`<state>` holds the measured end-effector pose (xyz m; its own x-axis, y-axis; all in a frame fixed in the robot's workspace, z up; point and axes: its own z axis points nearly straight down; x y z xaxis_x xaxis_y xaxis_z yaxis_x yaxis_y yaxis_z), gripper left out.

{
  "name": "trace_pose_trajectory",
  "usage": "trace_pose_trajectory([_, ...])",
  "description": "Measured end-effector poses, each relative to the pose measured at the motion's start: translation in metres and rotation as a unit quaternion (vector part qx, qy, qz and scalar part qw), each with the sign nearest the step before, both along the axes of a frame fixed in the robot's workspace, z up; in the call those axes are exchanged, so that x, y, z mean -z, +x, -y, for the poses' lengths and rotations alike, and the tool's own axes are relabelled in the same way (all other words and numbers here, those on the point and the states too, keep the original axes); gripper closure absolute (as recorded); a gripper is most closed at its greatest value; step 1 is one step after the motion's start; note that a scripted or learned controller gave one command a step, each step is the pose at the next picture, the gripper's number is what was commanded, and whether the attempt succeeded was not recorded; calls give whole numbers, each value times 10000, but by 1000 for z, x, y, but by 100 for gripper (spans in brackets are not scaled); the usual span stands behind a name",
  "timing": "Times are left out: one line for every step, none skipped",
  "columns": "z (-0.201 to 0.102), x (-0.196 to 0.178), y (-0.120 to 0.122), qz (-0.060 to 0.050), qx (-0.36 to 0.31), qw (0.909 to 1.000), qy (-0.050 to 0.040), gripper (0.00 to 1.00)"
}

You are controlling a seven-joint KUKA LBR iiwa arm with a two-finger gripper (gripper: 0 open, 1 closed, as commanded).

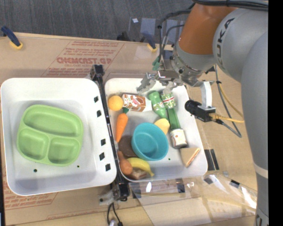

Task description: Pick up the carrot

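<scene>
The carrot (121,126) is orange with a green top and lies lengthwise along the left wall of the right bin (198,147), between an orange ball (114,102) and a brown round piece (127,146). My gripper (158,83) hangs over the back of the right bin, above the green bottles (156,105). It is open, with nothing between its fingers (145,83). It stands up and to the right of the carrot, well apart from it.
The right bin is crowded: a blue bowl (150,141), a small carton (134,102), a lemon (162,125), a banana (140,165), and a breadstick (192,157). A green divided plate (49,134) lies in the left bin (9,126).
</scene>
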<state>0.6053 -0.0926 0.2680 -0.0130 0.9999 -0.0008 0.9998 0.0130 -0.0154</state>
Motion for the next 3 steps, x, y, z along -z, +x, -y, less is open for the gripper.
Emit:
trace_pose_trajectory([1, 168, -18, 9, -1267, 9919, 30, 0])
trace_pose_trajectory([1, 162, -18, -43, -1331, 9911, 24, 100])
trace_pose_trajectory([-41, 76, -8, 48, -1350, 9908, 15, 100])
